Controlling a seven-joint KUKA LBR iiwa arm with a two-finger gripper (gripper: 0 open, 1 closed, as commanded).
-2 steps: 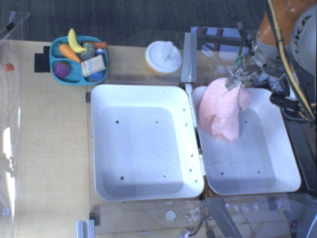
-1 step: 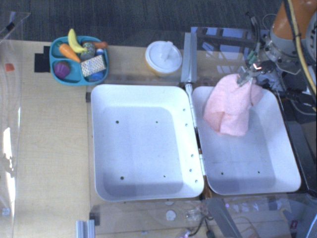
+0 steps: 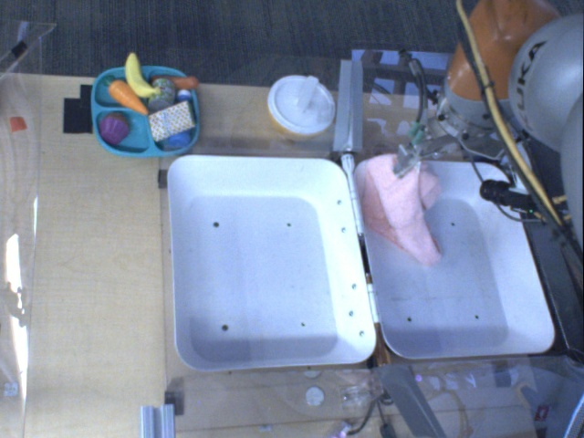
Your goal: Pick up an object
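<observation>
A pink cloth (image 3: 401,210) hangs in a long fold over the back left part of the right bin (image 3: 484,322). Its top corner is pinched between the fingers of my gripper (image 3: 408,157), which is shut on it above the bin's back wall. The cloth's lower end trails toward the bin floor; I cannot tell whether it touches. The grey arm with its orange band (image 3: 497,26) comes in from the upper right.
The left bin (image 3: 255,272) lies beside the right one, with a metal bar (image 3: 345,108) rising behind their shared edge. A yellow bowl with a white lid (image 3: 301,105) and a blue tray of toy food (image 3: 146,112) stand behind the left bin. Cables run along the arm.
</observation>
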